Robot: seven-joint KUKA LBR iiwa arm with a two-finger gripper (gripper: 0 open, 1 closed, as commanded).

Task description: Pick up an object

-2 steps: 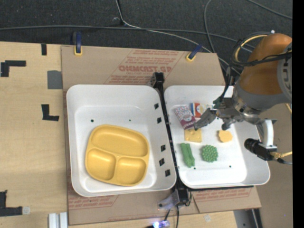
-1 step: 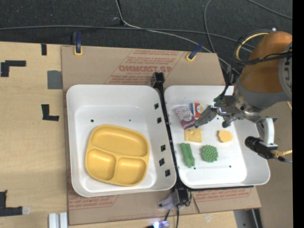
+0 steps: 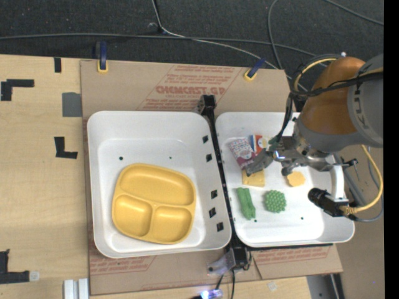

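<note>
1. The claw point(image 3: 269, 159) hangs low over the right bin point(image 3: 312, 234); whether it grips anything cannot be told.
2. Just beside its tip lie a crumpled snack packet point(image 3: 242, 148) and a yellow cheese-like wedge point(image 3: 254, 179) — touching or apart is unclear.
3. A second yellow piece point(image 3: 296, 179) sits near the wrist; a green bumpy ball point(image 3: 275, 200) and a green pickle-like toy point(image 3: 245, 202) lie nearer the front wall.
4. The left bin point(image 3: 103, 129) holds a yellow divided plate point(image 3: 153, 202) — well apart from the arm.
5. Both bins rest on cardboard point(image 3: 181, 86) over the wooden surface point(image 3: 31, 167).
</note>
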